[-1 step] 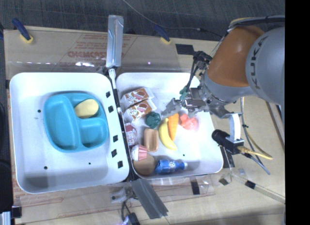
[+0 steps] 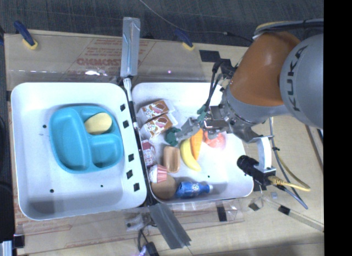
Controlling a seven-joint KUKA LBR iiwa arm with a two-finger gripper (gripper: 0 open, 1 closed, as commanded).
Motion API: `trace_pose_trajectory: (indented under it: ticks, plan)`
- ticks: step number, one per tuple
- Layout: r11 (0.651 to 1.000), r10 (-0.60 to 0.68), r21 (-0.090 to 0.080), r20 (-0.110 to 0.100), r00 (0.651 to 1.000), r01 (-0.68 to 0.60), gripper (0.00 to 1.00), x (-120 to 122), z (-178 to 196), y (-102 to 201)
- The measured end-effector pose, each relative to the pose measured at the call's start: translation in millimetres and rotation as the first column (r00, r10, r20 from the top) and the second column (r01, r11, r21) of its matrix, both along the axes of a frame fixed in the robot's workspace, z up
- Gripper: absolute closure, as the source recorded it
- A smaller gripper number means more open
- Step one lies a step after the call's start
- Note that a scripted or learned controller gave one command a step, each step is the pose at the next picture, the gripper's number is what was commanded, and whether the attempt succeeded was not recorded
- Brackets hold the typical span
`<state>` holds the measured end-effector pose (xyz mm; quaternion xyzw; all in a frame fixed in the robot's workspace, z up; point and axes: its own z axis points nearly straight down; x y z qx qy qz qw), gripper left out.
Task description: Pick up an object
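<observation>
Two shallow white bins are being viewed from above, side by side on a tabletop point(image 2: 66, 51) covered with cardboard. The left bin point(image 2: 27, 156) is being occupied by a blue divided tray point(image 2: 71, 139), and a yellow potato-like lump point(image 2: 98, 123) is resting in the tray's upper right compartment. The right bin point(image 2: 231, 180) is being used as the picking source: a loose heap of toy food is lying in it, with two snack packets point(image 2: 157, 116) near the divider, a banana point(image 2: 190, 151) in the middle, a hot dog bun point(image 2: 171, 158) just left of the banana, a cupcake point(image 2: 158, 174) below, and a blue bottle point(image 2: 192, 189) along the lower wall. The grey arm with its orange band point(image 2: 264, 67) is reaching in from the right, and the hand point(image 2: 204, 121) is being held low over the heap, just above the banana's upper end and beside a red tomato-like item point(image 2: 215, 140). It cannot be told whether the hand is apart or together, and nothing is being seen held in it. By judgement, a descent is being lined up on the banana or its red neighbour, since both are lying uppermost and fairly free of the clutter.
</observation>
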<state>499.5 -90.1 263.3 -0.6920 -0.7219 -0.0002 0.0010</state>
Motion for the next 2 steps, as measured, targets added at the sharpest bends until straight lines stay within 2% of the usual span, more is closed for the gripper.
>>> trace_pose_trajectory:
  ticks: [1, 2]
  plan:
    - [0.986, -0.169, -0.002, -0.012, 0.986, 0.169, 0.00, 24, -132, -6]
    - [0.999, 0.042, 0.000, -0.001, 0.999, -0.042, 0.00, -6, -172, -8]
